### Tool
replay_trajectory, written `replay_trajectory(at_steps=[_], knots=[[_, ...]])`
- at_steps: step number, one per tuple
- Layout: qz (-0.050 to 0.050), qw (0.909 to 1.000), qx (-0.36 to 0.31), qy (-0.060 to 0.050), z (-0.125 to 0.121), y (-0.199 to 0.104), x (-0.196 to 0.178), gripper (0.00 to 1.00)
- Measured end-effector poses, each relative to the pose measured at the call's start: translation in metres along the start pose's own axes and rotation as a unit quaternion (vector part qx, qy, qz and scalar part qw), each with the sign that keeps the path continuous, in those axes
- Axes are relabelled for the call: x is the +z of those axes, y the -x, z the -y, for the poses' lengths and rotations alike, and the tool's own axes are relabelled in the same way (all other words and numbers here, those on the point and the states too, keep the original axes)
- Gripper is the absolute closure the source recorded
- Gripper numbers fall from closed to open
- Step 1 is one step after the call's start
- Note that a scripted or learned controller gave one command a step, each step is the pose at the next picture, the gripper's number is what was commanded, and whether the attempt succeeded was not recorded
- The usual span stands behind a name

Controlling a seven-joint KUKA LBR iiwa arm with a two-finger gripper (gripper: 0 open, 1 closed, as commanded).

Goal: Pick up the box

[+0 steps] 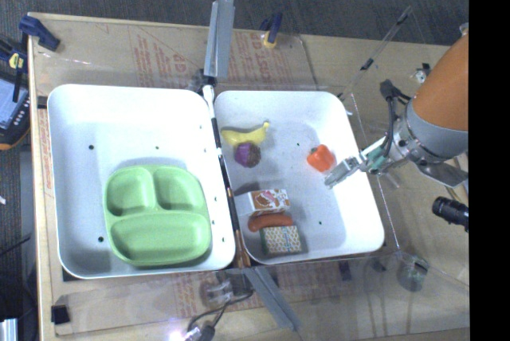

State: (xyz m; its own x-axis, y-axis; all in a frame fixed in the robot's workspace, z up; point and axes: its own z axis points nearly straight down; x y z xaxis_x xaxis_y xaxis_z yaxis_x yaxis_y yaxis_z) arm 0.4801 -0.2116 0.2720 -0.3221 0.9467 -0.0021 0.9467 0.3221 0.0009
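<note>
- Camera view, the job: the box [269, 199], a small red and white carton, lies flat in the right bin [362, 229], near that bin's left wall and toward its near end. A sausage [270, 221] lies touching or just beside its near edge, and a patterned square packet [281, 240] sits just past the sausage.
- To grasp it well, the claw should come straight down over the carton with the fingers spanning its shorter sides. It should keep off the sausage side so only the carton gets pinched. The bin wall on the left leaves little room, so a finger dropped there may catch the rim.
- Other items are farther off: a purple fruit [247, 154] and a banana [246, 133] toward the far end, and an orange cup [320, 158] near the middle.
- The left bin [72, 116] holds a green divided tray [158, 213], which plays no part here.
- Camera view, the arm: it reaches in from the right, orange band up high, wrist over the right bin's right rim.
- The gripper [343, 172] points left and slightly down, just beside the orange cup, well apart from the carton. It holds nothing; whether the fingers are spread or closed I cannot tell.
</note>
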Motion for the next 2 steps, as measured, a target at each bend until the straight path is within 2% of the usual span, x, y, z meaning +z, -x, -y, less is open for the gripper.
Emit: replay_trajectory(at_steps=[1, 2], knots=[[0.001, 0.9992, -0.04, 0.002, -0.0167, -0.0529, 0.1686, 0.0], [0.003, 0.9985, 0.055, 0.008, -0.0234, -0.0615, 0.1716, 0.0]])
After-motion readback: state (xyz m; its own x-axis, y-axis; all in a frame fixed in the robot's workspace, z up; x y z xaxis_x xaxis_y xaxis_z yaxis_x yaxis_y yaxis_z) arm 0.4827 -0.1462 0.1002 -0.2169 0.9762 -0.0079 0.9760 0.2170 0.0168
